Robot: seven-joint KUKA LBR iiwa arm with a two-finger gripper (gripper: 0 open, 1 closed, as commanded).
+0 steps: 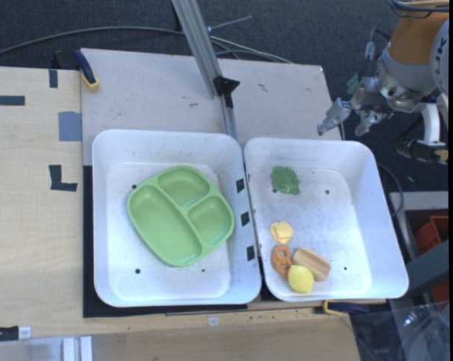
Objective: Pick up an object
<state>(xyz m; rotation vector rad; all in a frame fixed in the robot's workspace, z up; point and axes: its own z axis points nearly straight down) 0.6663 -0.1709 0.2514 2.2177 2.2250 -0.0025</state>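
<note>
Arm [418, 28] cut off at top right edge. Gripper [348, 122] spread open, holding nothing, hanging past right bin's [377, 194] far corner. Yellow lemon-like piece [300, 279], pretzel [281, 259], green lump [285, 180] lying inside.

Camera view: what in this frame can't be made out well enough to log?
- Gripper: small and dark against the floor, above the right bin; finger state unreadable.
- Arm: cut off by the top edge.
- Pretzel-like piece: partly hidden by the yellow lemon-like piece; both too small to identify.
</note>
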